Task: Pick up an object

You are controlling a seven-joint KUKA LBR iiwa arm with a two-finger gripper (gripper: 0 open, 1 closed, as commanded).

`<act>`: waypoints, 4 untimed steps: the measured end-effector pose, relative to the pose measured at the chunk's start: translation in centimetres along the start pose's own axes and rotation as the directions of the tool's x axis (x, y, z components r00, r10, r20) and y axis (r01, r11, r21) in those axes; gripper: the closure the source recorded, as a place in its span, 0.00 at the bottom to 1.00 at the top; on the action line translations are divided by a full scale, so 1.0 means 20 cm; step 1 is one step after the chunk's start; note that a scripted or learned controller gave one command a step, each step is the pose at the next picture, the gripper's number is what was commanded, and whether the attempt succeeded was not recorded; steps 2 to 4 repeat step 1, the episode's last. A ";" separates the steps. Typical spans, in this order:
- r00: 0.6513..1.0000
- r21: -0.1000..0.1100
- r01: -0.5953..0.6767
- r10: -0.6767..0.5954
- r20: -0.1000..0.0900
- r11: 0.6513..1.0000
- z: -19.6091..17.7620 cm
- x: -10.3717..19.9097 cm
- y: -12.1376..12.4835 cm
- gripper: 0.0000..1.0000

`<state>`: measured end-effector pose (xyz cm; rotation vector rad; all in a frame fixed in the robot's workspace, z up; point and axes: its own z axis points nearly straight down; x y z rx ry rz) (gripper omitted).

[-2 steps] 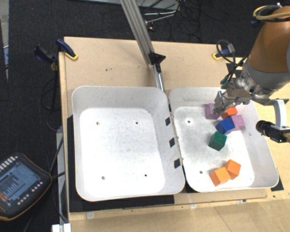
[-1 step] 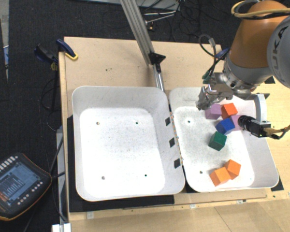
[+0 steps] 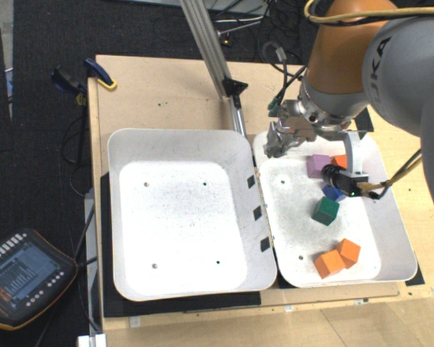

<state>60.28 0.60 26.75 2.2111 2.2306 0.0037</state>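
The right bin (image 3: 289, 259) holds several blocks. A purple block (image 3: 317, 166) lies toward the back, with a small orange piece (image 3: 339, 163) just to its right. A blue block (image 3: 332, 191) and a green block (image 3: 325, 211) sit near the middle. Two orange blocks (image 3: 329, 264) (image 3: 349, 251) rest together near the front. My gripper (image 3: 276, 142) hangs over the back left corner of this bin, left of the purple block and apart from every block. Nothing shows in its grasp.
The left bin (image 3: 130, 150) sits beside the right one, and black clips (image 3: 259, 212) join their rims. A slanted metal pole (image 3: 210, 45) comes down just behind the gripper. A teach pendant (image 3: 22, 277) lies off the bench at the front left.
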 end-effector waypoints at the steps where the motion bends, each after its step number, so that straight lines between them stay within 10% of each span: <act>1: 1.000 0.000 -0.001 0.001 0.000 1.000 0.02 0.28 0.07 1.00; 4: 1.000 0.000 -0.001 0.001 0.000 1.000 0.02 0.28 0.07 1.00</act>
